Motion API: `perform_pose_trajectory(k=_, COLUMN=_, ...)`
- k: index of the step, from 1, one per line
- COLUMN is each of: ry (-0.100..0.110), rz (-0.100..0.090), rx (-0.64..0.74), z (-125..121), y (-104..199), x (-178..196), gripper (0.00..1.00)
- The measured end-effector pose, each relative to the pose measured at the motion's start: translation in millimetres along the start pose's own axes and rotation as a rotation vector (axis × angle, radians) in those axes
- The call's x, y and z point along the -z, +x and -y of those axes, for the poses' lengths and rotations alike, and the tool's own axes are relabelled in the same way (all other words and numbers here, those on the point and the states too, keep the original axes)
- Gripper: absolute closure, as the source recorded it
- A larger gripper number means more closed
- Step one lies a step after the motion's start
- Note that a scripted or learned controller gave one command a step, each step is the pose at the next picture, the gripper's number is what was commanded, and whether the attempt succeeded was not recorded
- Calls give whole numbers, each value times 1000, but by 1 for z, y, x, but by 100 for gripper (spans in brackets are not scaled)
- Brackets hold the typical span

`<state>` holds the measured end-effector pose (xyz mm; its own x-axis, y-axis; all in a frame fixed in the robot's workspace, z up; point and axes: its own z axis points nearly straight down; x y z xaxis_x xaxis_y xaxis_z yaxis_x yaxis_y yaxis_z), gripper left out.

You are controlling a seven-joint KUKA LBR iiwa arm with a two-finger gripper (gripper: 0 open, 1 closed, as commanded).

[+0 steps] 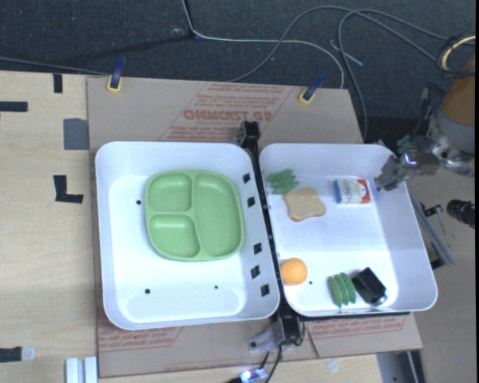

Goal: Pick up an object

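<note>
The right bin [399,238] holds a tan bread slice [305,204], a green leafy piece [282,181], a small white carton with red and blue print [352,191], an orange ball [294,271], a green ridged item [342,289] and a black block [370,286]. My gripper [393,174] hangs at the bin's upper right corner, just right of the carton and apart from it. Nothing shows between its fingers.
The left bin [116,214] carries a green divided plate [195,215]. Both bins rest on a cardboard sheet [215,110] held by yellow clamps. Cables cross the dark surface at the back. The arm's wrist [455,130] stands over the bench's right side.
</note>
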<state>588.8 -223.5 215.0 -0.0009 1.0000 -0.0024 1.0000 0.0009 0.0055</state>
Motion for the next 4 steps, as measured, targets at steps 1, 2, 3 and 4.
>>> perform_pose_trajectory(k=1, ry=3, rz=-2, rx=0, z=-1, y=0, x=23, gripper=100)
perform_pose_trajectory(k=2, ry=5, rz=-4, rx=5, z=6, y=51, x=31, gripper=100)
perform_pose_trajectory(k=3, ry=6, rz=-4, rx=5, z=23, y=104, x=33, gripper=100)
perform_pose_trajectory(k=4, ry=8, rz=-3, rx=5, z=21, y=153, x=23, gripper=100)
